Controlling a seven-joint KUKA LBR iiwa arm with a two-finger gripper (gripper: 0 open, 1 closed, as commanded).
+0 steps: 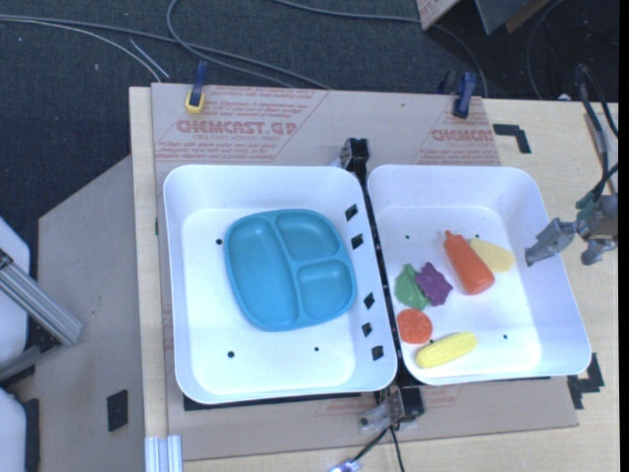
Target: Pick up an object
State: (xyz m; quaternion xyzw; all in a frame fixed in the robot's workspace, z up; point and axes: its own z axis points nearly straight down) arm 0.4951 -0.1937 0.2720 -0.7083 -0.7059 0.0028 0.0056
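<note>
Six toys (469,262) lie left of claw (562,244); apart.

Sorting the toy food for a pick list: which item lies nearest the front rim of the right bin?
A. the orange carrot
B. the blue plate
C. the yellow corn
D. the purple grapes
C: the corn lies lowest in the right bin, in front of the tomato.

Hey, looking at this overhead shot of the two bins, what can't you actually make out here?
- Gripper: camera view, small and cut off at the right edge; open or shut cannot be told.
- Yellow piece: partly hidden behind the orange carrot; its full shape is unclear.
- Green piece and purple piece: too small to identify.
- Printed lettering on the board: faint, partly unreadable.
</note>
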